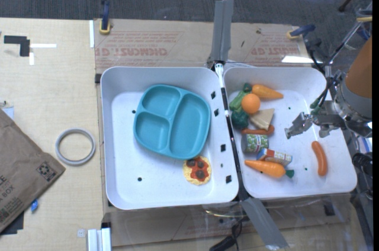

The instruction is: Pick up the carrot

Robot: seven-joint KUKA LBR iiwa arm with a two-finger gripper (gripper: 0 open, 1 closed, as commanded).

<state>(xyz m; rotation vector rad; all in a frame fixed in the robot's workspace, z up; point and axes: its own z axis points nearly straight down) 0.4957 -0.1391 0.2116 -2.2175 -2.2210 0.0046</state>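
Two toy carrots lie in the right bin (337,184). One carrot (266,91) rests at the back beside an orange ball (250,103), its green top pointing left. The other carrot (266,168) lies near the front wall, its green end pointing right. My gripper (306,131) hovers over the bin's right half, to the right of the food pile and above a red sausage (320,158). Its fingers stand open with nothing between them. It is apart from both carrots.
Between the carrots sit a broccoli piece (240,119), a sandwich wedge (262,119), a small can (256,142) and a bottle (276,155). The left bin (118,179) holds a teal divided plate (172,121) and a pizza toy (197,170). A tape roll (75,145) lies on the bench.
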